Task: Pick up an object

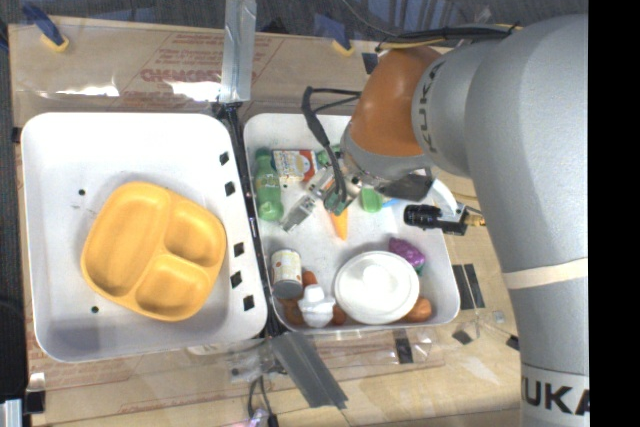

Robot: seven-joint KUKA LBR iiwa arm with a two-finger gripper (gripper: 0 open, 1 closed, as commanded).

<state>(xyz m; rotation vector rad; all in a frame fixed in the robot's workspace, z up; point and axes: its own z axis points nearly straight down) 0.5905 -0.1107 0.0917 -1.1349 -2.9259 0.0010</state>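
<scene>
My gripper [318, 203] hangs low over the middle of the right bin [442, 267], below the arm's orange band. Its fingers stand open: one silver finger [299, 211] points toward the green bottle [268, 186], the other sits near an orange carrot-like piece [340, 224]. I see nothing between them. A red and white packet [292, 163] lies just behind the gripper, and a small green object [371, 200] lies to its right, partly under the wrist.
The right bin also holds a small can [286, 268], a white bowl [377, 287], a purple item [407, 253], a small white bottle [316, 306] and an orange sausage-like piece [421, 310]. The left bin [60, 155] holds a yellow compartment plate [152, 248].
</scene>
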